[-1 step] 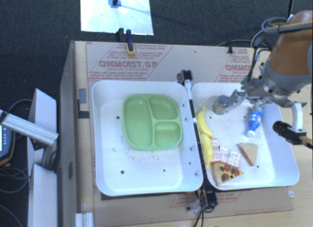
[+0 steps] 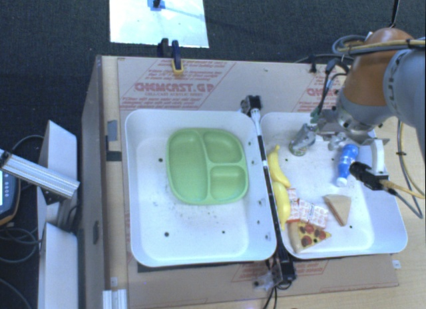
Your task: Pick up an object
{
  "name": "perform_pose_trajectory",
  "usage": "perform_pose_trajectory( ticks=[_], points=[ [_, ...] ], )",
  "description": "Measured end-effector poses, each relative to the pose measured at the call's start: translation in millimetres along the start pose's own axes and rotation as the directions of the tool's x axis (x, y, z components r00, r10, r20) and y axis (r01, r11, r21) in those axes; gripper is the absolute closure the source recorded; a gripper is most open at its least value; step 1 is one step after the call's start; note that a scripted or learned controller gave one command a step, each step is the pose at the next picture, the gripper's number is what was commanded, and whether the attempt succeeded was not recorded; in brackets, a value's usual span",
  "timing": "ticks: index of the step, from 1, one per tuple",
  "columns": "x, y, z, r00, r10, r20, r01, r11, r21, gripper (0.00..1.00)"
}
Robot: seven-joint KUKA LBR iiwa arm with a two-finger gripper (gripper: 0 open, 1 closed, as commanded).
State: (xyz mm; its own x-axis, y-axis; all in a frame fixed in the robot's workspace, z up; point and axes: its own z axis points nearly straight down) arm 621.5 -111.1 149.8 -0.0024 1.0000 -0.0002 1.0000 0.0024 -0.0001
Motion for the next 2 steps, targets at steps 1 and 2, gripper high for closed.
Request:
perform_pose_trajectory(
  ticks=[1, 2],
  points=[
    [-22.6, 33.6, 51.2, 1.000, 0.000, 0.000, 0.000, 1.000, -0.004, 0.00],
    [-22.6, 34.3, 40.5, 1.000, -0.001, 0.000, 0.001, 1.000, -0.006, 1.00]
  ],
)
